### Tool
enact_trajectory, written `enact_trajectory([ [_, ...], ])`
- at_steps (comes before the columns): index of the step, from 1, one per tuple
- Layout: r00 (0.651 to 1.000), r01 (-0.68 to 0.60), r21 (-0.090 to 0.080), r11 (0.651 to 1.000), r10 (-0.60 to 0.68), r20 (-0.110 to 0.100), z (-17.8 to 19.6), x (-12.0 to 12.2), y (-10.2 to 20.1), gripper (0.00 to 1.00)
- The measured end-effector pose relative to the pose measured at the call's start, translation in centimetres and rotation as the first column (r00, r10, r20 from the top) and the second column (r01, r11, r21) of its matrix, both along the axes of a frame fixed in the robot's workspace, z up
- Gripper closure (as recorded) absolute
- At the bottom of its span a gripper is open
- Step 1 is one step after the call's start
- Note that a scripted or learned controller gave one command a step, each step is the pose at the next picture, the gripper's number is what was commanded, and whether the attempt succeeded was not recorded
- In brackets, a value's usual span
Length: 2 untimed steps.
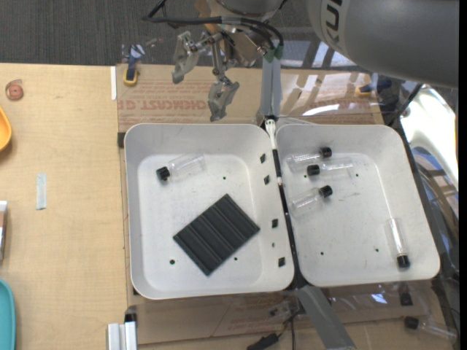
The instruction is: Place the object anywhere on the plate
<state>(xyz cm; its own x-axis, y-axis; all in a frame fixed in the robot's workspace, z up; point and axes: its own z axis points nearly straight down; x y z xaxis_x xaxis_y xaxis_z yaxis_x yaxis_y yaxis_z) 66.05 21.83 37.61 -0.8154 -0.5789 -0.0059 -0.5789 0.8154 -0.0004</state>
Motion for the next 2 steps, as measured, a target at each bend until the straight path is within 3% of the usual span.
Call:
enact_trajectory([
  [1, 1.0, 0.004, 0.004, 1.0, -0.004, 0.004, 1.0, 0.2, -0.1, 1.0],
  [2, 0.894, -0.447, -0.002, 0.894, 0.447, 0.001, 6.7, 0.0, -5.1, 1.0],
])
